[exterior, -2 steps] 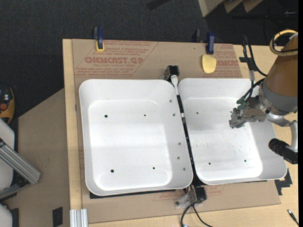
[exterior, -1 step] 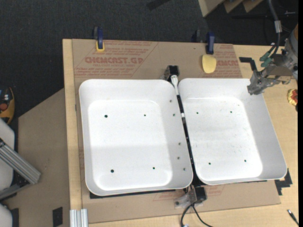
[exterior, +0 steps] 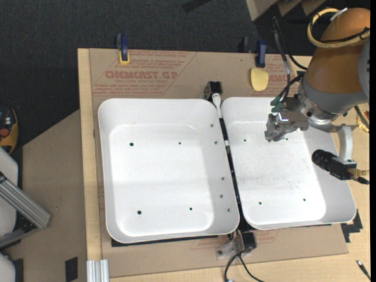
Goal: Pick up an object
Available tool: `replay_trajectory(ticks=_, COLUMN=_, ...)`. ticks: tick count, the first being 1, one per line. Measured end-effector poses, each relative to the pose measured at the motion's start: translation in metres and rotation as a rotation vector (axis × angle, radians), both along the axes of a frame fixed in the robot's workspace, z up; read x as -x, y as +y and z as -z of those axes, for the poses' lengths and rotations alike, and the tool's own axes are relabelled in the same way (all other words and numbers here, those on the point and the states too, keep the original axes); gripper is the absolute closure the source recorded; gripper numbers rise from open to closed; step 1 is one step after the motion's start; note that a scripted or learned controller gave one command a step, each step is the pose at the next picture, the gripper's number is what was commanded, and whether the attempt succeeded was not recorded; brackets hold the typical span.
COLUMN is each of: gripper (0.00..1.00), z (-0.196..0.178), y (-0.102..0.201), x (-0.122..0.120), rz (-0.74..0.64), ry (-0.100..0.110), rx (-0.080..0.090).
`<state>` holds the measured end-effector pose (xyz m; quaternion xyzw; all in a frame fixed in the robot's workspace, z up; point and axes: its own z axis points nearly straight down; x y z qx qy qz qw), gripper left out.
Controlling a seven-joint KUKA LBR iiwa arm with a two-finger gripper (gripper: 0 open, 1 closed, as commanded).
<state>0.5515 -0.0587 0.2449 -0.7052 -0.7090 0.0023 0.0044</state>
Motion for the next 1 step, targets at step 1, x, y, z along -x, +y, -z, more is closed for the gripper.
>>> replay_trajectory(ticks=1, gripper=1.0, z=-0.07, y=0.0093, x=-0.0276, rz=0.002, ry=-0.02, rx=0.004)
